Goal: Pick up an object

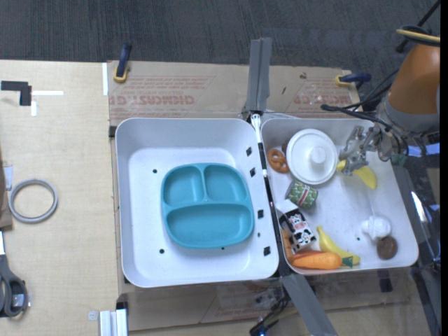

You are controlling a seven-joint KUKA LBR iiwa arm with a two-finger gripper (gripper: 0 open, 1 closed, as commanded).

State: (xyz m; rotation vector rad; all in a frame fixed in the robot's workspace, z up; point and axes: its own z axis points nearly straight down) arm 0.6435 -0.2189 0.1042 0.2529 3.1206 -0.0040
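Near edge of right bin (409, 208), you've got an orange carrot (316, 260) lying along the front wall, with a banana (333, 244) just behind it, touching. A cow-print box (297, 229) sits left of the banana, against the divider. At the front right corner there's a brown ball (386, 246), and a small white piece (376, 226) just behind it.

Mid-bin: green patterned can (302, 194) near the divider. Behind it is a white round bowl (311, 156), upside down by the look of it, with a pretzel (277, 159) at its left edge.

Yellow piece (366, 178) lies right of the bowl. The gripper (353, 154) hangs right above it, at the bowl's right rim, with the arm (414, 82) coming in from the right. You can't tell from this angle whether the gripper is open or closed, or whether it's gripping the yellow piece; a bit of yellow shows at its tip.

Left bin (133, 208): one teal divided plate (208, 205), roughly centred.

On the bench, left: a tape roll (31, 200) and scissors (10, 292) at the near corner. Far side has cardboard (182, 93) under the bins, with a clamp (124, 61) at its back edge.
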